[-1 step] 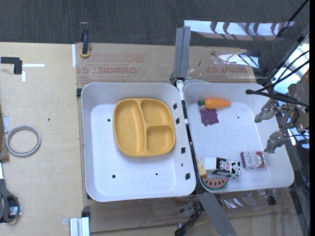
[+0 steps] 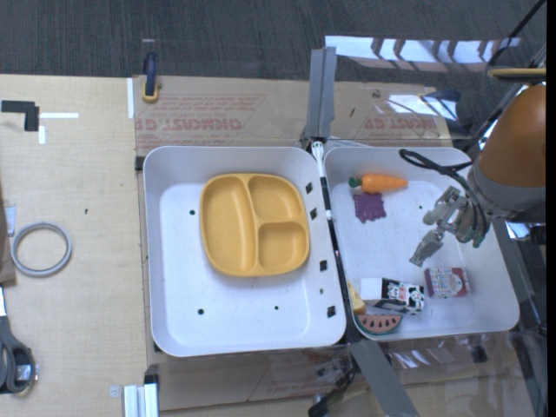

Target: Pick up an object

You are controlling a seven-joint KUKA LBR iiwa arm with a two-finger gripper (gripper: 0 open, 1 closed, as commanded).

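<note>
On the bench's right shallow white bin [image 2: 499, 315], my two-finger pincer [image 2: 432, 237] hovers spread, gripping nothing; the small red-and-white packet [image 2: 446, 281] just below seems my nearest target.

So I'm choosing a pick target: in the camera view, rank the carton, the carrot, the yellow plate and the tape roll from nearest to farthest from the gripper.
1. Carton, right bin, just below the gripper.
2. Carrot, at the right bin's top, up and left.
3. Yellow plate, in the left bin.
4. Tape roll, on the bench at far left.
</note>
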